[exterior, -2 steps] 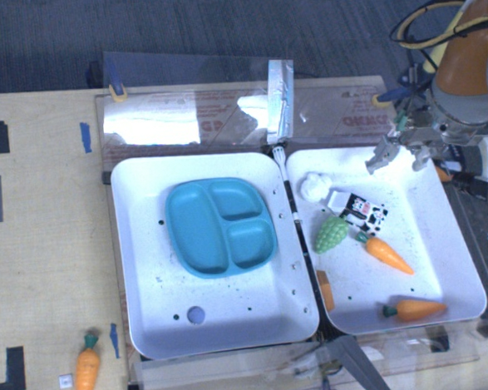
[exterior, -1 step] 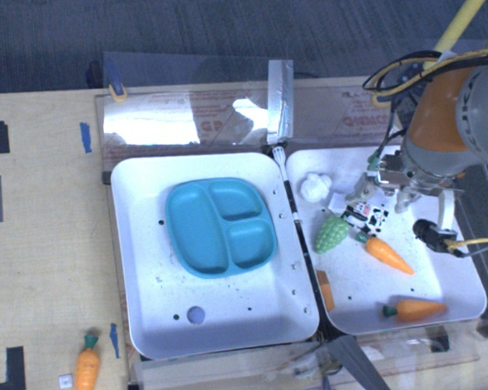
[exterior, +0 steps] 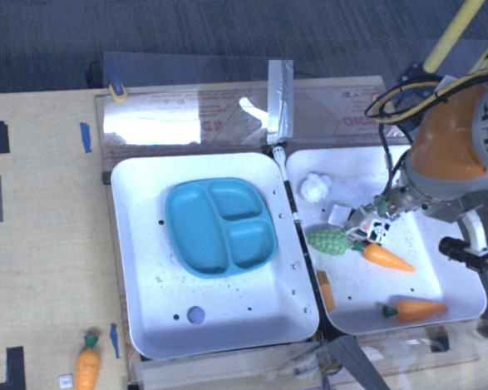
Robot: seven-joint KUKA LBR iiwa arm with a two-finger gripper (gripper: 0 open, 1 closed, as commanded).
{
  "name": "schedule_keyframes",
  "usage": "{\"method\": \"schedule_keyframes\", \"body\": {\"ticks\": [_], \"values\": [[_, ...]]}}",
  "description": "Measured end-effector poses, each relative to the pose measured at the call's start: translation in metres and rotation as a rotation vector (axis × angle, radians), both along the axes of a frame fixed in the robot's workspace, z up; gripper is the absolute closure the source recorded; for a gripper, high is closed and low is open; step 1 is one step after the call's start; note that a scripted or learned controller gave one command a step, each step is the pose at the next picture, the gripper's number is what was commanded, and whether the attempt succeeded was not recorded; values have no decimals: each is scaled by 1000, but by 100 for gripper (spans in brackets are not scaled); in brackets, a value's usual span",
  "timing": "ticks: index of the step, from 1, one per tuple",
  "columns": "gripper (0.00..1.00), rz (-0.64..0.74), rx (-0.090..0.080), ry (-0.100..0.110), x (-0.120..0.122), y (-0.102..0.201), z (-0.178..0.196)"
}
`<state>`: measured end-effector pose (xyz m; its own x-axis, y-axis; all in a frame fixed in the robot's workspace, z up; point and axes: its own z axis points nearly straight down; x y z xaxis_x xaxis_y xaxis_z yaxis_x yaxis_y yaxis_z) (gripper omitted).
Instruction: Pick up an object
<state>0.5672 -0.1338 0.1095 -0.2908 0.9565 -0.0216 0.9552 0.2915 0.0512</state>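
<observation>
My gripper [exterior: 369, 224] hangs low in the right bin [exterior: 459, 287], near its middle. Directly to its left lies a green knobbly toy [exterior: 328, 242]. An orange carrot [exterior: 388, 257] lies just below and right of the gripper, its green top close to the gripper's tip. A second carrot [exterior: 415, 308] rests near the bin's front wall. A white crumpled object [exterior: 313, 187] sits at the back left of this bin. A small orange piece [exterior: 326, 292] lies against the left wall. I see nothing lifted off the bin floor.
The left bin [exterior: 139, 239] holds a blue divided plate [exterior: 221, 225] and a small bluish disc [exterior: 196, 316]. Another carrot [exterior: 87, 372] lies on the bench at the front left. The arm's orange band [exterior: 444, 143] and cables overhang the right bin's back right.
</observation>
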Motion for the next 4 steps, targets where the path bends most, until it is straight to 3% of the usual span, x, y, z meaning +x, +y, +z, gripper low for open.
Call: {"method": "schedule_keyframes", "body": {"ticks": [1, 2, 3, 4], "values": [[0, 188, -9, 30, -42, 9, -15], [100, 184, -12, 23, -40, 7, -4], [100, 34, 6, 50, -11, 78, 77], [100, 197, -2, 48, -37, 64, 153]]}}
